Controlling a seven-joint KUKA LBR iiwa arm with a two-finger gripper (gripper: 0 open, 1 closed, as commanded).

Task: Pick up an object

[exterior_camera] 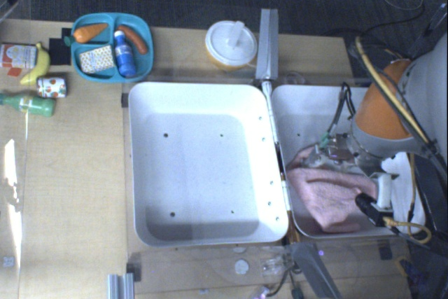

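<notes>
A crumpled pink cloth (327, 196) lies in the front part of the right bin (304, 105). My gripper (334, 150) hangs low over the bin, right at the cloth's far edge and seemingly touching it. The grey arm with its orange band (381, 112) reaches in from the right above it. The wrist hides the fingertips.
The left bin (203, 164) sits beside the right one, with a metal divider post (267, 45) behind them. Behind the bins stand a lidded white cup (231, 43) and a blue divided tray (112, 45) of toy food. A banana, a can and a green bottle lie far left.
</notes>
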